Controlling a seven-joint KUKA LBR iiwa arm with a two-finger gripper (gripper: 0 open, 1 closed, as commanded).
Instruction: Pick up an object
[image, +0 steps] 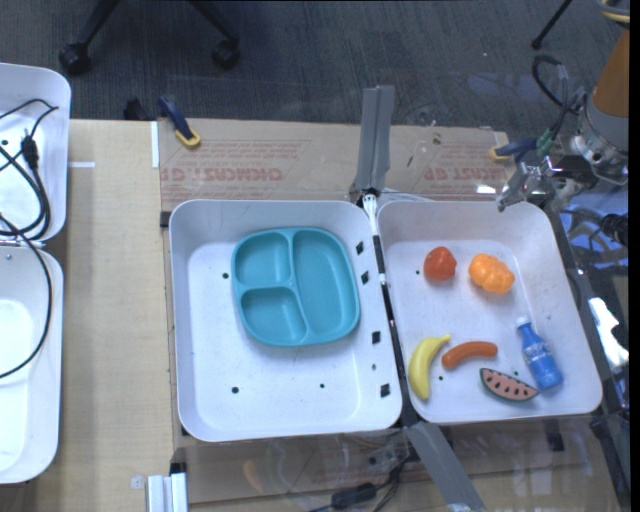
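while my fingers (520, 185) hang over the right bin's (560, 300) far right corner, i cannot tell their opening; tomato (439, 263) lies near.

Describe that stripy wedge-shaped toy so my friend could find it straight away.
Look in the right-hand white bin, down at its near edge. The watermelon slice lies there, below the sausage and beside the blue bottle. It alone is a red wedge with a green rind.

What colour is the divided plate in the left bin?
The divided plate is teal, clear in the camera view.
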